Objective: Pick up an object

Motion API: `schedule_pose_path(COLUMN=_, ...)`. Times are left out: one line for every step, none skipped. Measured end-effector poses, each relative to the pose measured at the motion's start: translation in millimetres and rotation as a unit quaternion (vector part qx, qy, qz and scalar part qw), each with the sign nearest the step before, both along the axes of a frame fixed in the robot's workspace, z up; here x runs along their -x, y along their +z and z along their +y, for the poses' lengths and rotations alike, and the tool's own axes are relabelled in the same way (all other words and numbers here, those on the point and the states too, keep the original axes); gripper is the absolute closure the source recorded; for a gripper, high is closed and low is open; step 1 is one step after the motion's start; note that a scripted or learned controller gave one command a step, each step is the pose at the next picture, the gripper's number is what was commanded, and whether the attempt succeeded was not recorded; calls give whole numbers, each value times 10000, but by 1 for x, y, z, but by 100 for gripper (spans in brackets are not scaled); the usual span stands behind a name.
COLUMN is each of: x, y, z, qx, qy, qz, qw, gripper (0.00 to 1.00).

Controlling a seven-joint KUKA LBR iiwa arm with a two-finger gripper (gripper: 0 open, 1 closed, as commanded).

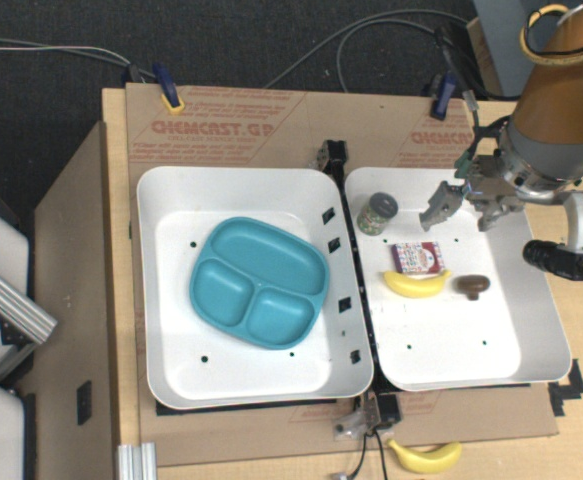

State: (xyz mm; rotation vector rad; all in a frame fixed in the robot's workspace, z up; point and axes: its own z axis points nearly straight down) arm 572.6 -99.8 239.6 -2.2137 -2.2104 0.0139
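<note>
In the left bin [161,268], lying flat: teal divided plate [259,281]. In the right bin [531,348], sitting near together: small jar [377,212], red-and-white packet [416,258], banana [416,284], brown lump [472,286]. Hovering above its far right, spreading wide, gripping nothing: hand [468,208].

A grey, rounded metal arm [556,158] wears a broad orange band [563,68] above the wrist; below it sits the grey, angular two-fingered tool [468,208].

Smooth matt teal plastic tray [259,281], glossy white plastic bins [161,268], matt brown printed cardboard underlay [221,118], glossy yellow banana [416,284].
</note>
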Motion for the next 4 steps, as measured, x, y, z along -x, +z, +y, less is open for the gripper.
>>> schedule_pose_path(x=-2, y=7, z=0, qx=7, qy=13, qz=-70, qw=10000, gripper=0)
schedule_pose_path(x=-6, y=-55, z=3, qx=3, qy=8, qz=-35, qw=10000, gripper=0)
schedule_pose_path(x=-5, y=-118, z=2, qx=3, qy=3, qz=-44, qw=10000, gripper=0)
schedule_pose_path(x=-7, y=-151, z=1, qx=29, qy=4, qz=-95, qw=10000, gripper=0)
